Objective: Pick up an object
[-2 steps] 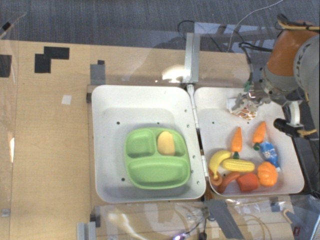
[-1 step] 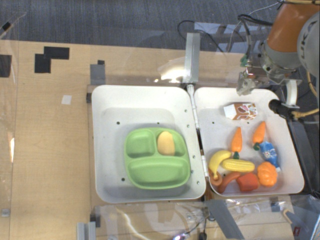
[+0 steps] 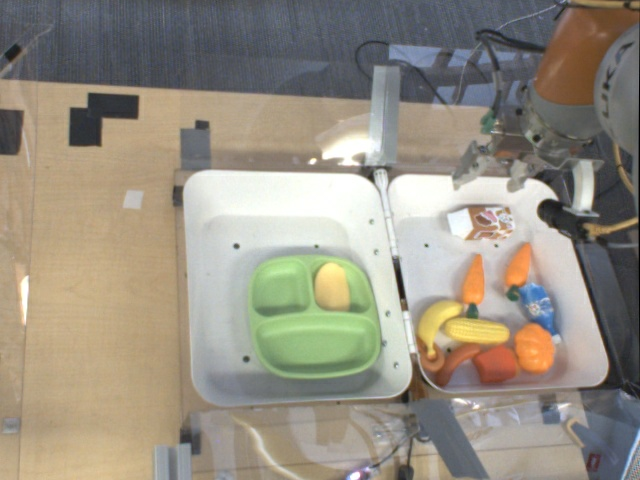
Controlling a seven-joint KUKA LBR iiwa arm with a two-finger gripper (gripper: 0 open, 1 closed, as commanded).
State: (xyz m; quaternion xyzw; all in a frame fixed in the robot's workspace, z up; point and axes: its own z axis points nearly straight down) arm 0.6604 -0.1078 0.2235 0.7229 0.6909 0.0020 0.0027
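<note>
Camera view, looking down at a slant on a wooden surface [image 3: 90,298] bearing two shallow white bins side by side. Left bin [image 3: 215,268]: a green sectioned tray [image 3: 305,343] carrying a yellow egg-shaped item [image 3: 332,287] in its upper right compartment. Right bin [image 3: 420,218]: a small printed card or packet [image 3: 483,222] near the far wall; two orange carrots [image 3: 473,280] [image 3: 518,265] lying apart below it; a blue-and-white packet [image 3: 536,305] just beside the right-hand carrot; and, clustered along the near wall, a banana [image 3: 435,321], a corn cob [image 3: 476,331], a red block-like item [image 3: 495,364], an orange bell pepper [image 3: 535,349] and a reddish-brown curved piece [image 3: 447,367], packed close or touching. Grey arm with orange band [image 3: 580,38] reaches in from the right; its pincer [image 3: 493,171] sits over the far edge of the right bin, above the card. Its fingers appear spread with nothing between them, though the view is too coarse for certainty.
</note>
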